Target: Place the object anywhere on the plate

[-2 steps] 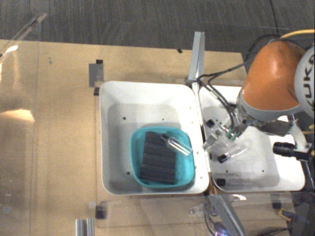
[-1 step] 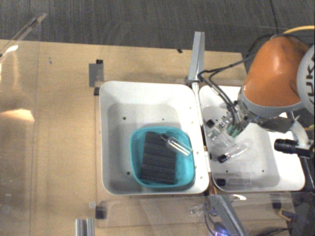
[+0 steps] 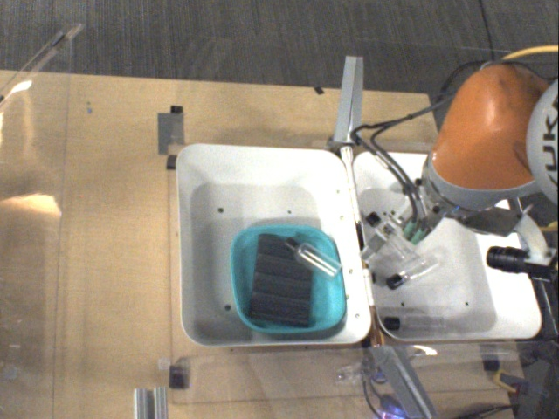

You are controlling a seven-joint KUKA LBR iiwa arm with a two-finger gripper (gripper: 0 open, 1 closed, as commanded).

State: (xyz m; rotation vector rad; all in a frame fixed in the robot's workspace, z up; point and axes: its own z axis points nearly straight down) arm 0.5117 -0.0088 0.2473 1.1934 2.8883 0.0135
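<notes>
Orange and rounded, the arm's band bulks largest and nearest the lens at the upper right, with black cables looping off its left side. Below everything lies the pale wooden worktop, which carries two shallow white bins side by side. Of these, the left bin is seen whole, while the right bin is partly covered by the arm.

A teal plate, squarish with rounded corners, sits in the lower part of the left bin, close to the wall shared with the other bin. On the plate lies a dark ribbed block, tilted a little from the plate's edges and covering much of its left and middle. A small clear object with a dark end lies slantwise across the block's upper right corner, its far end reaching out over the teal surface.

Under the orange band, the tool hangs over the left part of the right bin, just across the dividing wall from the plate. Its clear fingers and green-tinted parts blur together against the white floor, so how far apart they stand cannot be told, nor whether anything is between them.
</notes>
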